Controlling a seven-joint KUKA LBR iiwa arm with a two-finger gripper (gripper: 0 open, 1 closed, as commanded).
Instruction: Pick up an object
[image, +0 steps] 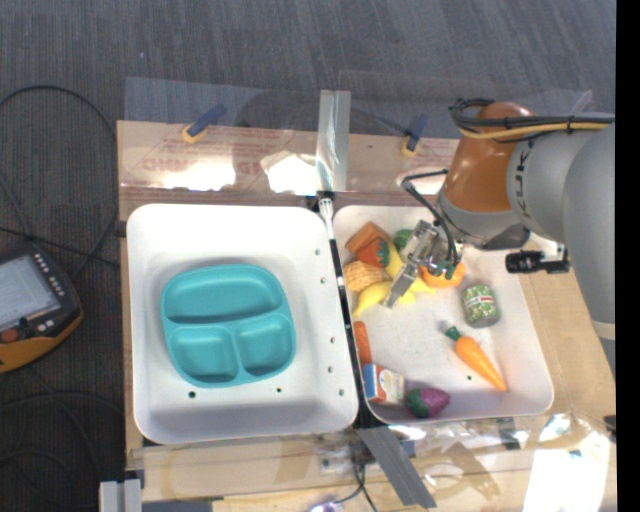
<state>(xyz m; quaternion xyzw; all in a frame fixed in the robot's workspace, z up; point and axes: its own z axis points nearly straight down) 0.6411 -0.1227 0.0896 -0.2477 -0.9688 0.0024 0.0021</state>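
Right of centre, the right bin (535, 385) holds the clutter along its left and upper edges: a banana (372, 296), a carrot (478, 361), a green can (480, 304), a purple piece (427, 401). Open floor lies mid-bin between the carrot and the left wall. The gripper (412, 272) hangs over the banana's upper end; whether it grips anything cannot be told. At frame left, the left bin (150, 400) carries a teal tray (228, 322)
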